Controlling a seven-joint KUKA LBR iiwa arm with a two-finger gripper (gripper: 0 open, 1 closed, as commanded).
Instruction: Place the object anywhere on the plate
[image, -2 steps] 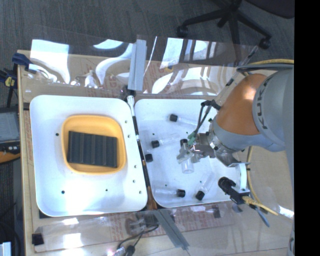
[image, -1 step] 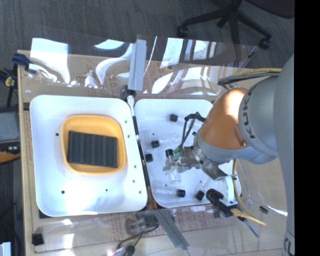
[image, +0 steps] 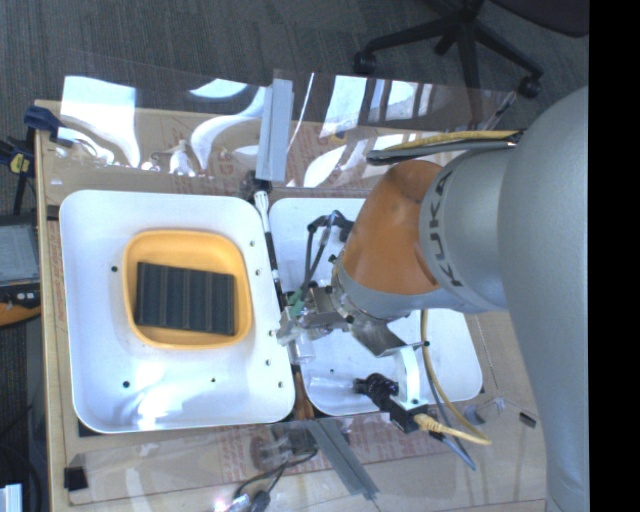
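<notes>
Plate (image: 140, 330): yellow, with a dark ribbed slab (image: 186, 298) in its middle, lying in the left bin (image: 90, 390).
Arm (image: 440, 240): leans over the right bin (image: 455, 380), reaching toward 9 o'clock.
Pincer (image: 298, 328): low at the wall between the bins; apart or together, I cannot tell.
Bench (image: 150, 465): carries both bins.
</notes>
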